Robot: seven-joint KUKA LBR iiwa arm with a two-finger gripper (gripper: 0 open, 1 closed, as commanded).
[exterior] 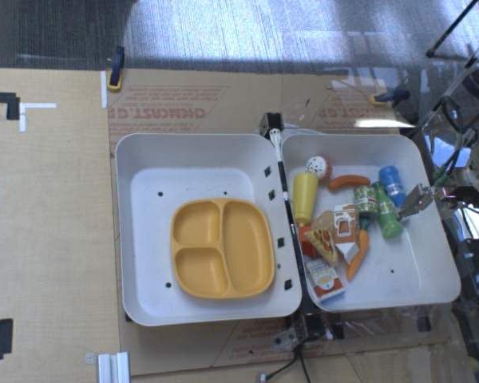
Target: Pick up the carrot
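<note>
Carrot (pixel 358 255) lies in your right bin (pixel 419 274), near the middle, slanting from a small carton toward the near edge, with a green bottle (pixel 385 212) just to its far right. Your claw (pixel 416 201) sits at the bin's right side, beside that bottle; you cannot tell whether it is spread or pressed together. Your left bin (pixel 144 174) carries a yellow divided plate (pixel 222 247).
</note>
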